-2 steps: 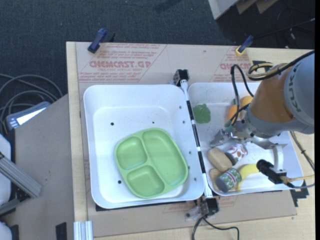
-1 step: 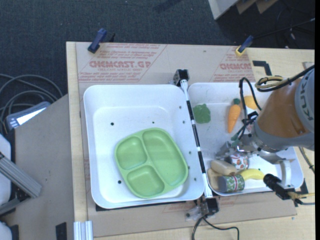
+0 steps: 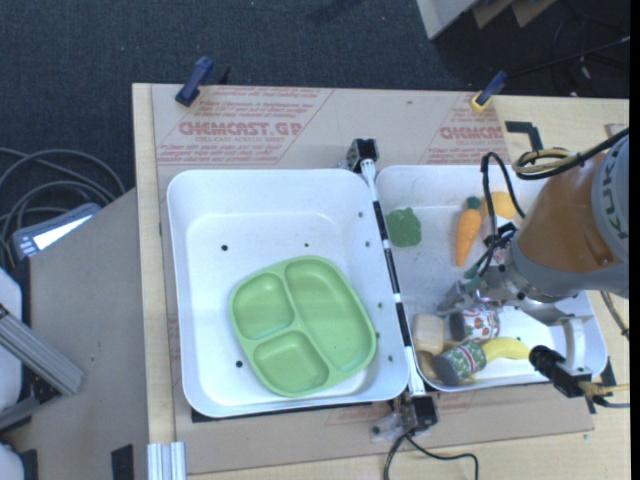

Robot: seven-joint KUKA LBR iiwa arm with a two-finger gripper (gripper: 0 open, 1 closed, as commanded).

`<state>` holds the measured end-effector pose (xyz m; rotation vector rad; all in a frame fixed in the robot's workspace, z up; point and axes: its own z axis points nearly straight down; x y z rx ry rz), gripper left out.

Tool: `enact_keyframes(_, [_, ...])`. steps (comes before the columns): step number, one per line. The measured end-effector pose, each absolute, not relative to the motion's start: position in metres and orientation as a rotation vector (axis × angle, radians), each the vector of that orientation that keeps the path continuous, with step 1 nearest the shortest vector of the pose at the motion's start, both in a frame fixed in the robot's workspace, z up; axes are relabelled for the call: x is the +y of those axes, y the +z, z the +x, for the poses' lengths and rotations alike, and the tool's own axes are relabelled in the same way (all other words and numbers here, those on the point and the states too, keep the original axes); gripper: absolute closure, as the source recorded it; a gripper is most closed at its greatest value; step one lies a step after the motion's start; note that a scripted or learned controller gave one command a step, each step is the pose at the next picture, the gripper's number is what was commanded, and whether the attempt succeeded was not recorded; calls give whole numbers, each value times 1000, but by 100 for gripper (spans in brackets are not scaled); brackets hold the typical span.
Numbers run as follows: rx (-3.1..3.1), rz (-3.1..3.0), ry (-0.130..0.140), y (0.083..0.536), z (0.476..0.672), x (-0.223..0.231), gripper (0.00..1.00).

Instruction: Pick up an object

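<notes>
Since the gripper (image 3: 470, 303) hangs low in the right bin (image 3: 430, 183) just above a small can (image 3: 480, 324), probably light, rigid and slick, its sides look the best hold; whether the jaws are open or closed I cannot tell.

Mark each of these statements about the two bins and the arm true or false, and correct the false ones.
1. The green divided tray lies in the left bin. True.
2. The orange carrot lies on the green divided tray. False: it lies in the right bin, near its far side.
3. The gripper is over the right bin. True.
4. The banana lies at the far edge of the left bin. False: it is in the right bin, near its front edge.
5. A green leafy item lies in the right bin close to the divider between the bins. True.
</notes>
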<state>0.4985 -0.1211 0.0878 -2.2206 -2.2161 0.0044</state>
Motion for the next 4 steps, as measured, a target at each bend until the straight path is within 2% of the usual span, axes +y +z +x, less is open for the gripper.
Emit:
enact_keyframes(1, [-2222, -2221, 0, 184, 479, -59, 100])
enact_keyframes(2, [-2221, -2222, 0, 184, 479, -59, 0])
enact_keyframes(3, [-2223, -2225, 0, 179, 532, -157, 0])
enact_keyframes(4, [-2222, -2220, 0, 84, 582, -117, 0])
